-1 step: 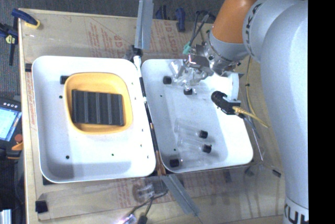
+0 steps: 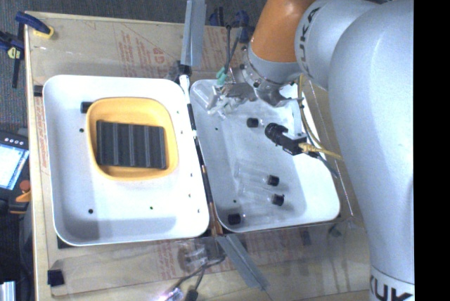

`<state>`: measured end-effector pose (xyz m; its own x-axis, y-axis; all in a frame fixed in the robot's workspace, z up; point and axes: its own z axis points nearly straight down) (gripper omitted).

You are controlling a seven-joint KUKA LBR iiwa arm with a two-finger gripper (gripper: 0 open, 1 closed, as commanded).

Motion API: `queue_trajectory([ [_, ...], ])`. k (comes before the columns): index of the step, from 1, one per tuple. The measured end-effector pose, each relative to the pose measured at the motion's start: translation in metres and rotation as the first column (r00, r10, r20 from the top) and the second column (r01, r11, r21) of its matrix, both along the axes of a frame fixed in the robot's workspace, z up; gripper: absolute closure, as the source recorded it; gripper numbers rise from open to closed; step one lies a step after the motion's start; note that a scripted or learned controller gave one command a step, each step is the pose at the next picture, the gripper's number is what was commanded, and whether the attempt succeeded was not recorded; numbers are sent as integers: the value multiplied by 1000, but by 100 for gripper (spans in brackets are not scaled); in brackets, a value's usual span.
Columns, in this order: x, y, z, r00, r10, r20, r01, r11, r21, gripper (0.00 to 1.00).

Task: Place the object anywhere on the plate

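At the lower centre of the frame, the near edge of the desk carries loose cables. Just beyond, in the right bin, lie small dark objects, one near the front corner. The left bin holds the yellow plate with a dark ribbed insert; nothing from the task rests on it, so placing is not yet done. Farther back, at the right bin's upper left corner, the end effector hovers; whether it is spread or pinching anything I cannot tell.
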<state>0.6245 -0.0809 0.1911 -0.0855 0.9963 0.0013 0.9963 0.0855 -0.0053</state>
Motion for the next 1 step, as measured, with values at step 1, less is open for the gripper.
queue_trajectory([
  [1,25,58,33,987,158,4,-158,987,-1,100],
])
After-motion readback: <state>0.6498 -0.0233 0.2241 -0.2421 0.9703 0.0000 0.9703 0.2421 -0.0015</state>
